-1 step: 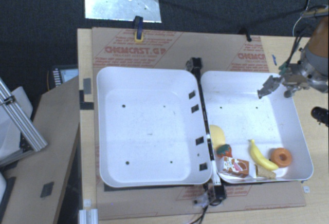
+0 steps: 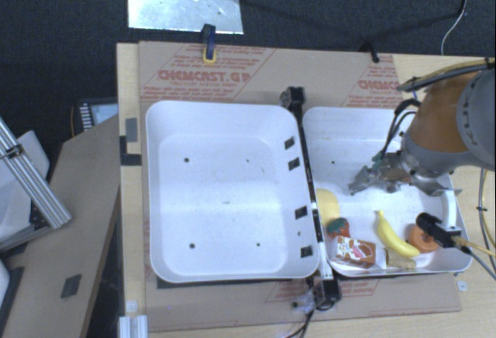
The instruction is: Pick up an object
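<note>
The right bin holds several objects along its near side. A yellow rounded fruit lies by the left wall. Just in front of it sits a small red and green item, and nearer still a red and white packet. A banana lies to the right of these, with an orange object beyond it. My gripper hovers low over the bare middle of the right bin, above and between the yellow fruit and the banana. Nothing is visibly held in it.
The left bin stands beside the right one, and a black divider strip with clips runs between them. The grey arm with its orange band reaches in over the right bin's far right corner. Cardboard lies under both bins.
</note>
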Motion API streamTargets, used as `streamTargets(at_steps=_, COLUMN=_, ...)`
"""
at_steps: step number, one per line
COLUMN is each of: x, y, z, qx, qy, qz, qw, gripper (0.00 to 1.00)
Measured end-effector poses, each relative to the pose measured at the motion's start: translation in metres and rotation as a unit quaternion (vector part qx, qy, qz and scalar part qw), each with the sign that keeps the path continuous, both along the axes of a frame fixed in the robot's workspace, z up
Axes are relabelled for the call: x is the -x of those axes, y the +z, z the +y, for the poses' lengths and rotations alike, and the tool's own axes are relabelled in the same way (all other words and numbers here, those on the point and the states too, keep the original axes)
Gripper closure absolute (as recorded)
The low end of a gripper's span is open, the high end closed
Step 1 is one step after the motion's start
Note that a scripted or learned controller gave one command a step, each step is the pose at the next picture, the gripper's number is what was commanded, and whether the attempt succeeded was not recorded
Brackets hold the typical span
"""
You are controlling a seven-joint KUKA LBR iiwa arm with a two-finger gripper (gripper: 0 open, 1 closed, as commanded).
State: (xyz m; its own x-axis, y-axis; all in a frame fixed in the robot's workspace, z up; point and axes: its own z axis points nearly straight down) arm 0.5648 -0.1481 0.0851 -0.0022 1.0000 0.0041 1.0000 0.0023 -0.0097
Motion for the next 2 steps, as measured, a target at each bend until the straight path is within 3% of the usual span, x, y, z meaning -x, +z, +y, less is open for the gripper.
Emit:
streamTargets(at_steps=1, x=-0.004, y=0.019, z=-0.003, qx=0.0027, qy=-0.001, qz=-0.007, qw=1.0, gripper=1.0)
streamTargets(at_steps=2, x=-0.061, y=-0.001, z=0.055, qx=0.0015, qy=0.004, qz=-0.008, qw=1.0, gripper=1.0)
